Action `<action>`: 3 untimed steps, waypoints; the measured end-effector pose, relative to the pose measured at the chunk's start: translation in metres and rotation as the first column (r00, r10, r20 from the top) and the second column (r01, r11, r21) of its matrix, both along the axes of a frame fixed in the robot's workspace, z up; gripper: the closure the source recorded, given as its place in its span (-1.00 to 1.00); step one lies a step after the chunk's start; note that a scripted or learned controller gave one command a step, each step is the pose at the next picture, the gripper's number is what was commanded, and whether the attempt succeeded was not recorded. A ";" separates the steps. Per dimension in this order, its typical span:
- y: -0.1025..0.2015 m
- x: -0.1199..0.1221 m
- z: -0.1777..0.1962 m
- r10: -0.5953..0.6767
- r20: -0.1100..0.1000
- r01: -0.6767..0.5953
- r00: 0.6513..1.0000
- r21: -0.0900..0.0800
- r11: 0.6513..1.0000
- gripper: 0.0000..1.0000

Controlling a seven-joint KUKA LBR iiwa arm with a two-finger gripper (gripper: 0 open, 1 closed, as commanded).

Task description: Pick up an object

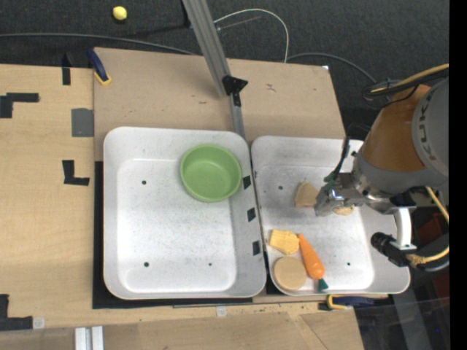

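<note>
one carrot (311, 257) in right bin (350, 272), long axis diagonal, green tip lower right; tool (330, 199) grip state unclear.

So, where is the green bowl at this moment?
In the camera view the green bowl sits in the left bin, near its top right corner, close to the divide with the right bin and apart from the claw.

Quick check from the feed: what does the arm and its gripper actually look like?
The grey KUKA arm has a broad orange band above the wrist and part of dark lettering on its shell. Its small metallic two-finger gripper is dark grey, with green wiring beside it. Black and yellow cables hang near the wrist.
</note>
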State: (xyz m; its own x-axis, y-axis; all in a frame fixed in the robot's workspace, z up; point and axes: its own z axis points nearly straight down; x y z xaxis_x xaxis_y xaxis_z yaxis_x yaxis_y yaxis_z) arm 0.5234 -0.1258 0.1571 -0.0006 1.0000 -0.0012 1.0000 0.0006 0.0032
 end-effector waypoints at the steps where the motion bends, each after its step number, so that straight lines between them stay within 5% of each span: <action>1: 0.009 -0.004 0.050 0.002 0.000 -0.002 1.000 0.001 1.000 1.00; 2: 0.008 0.002 0.093 0.001 0.000 -0.001 1.000 0.000 1.000 1.00; 3: 0.056 0.008 0.097 0.006 -0.004 -0.006 1.000 0.003 1.000 1.00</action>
State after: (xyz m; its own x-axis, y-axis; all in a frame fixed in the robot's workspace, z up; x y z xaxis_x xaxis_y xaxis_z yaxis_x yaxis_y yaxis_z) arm 0.5313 -0.0694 0.2537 -0.0062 1.0000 0.0018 1.0000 0.0062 -0.0005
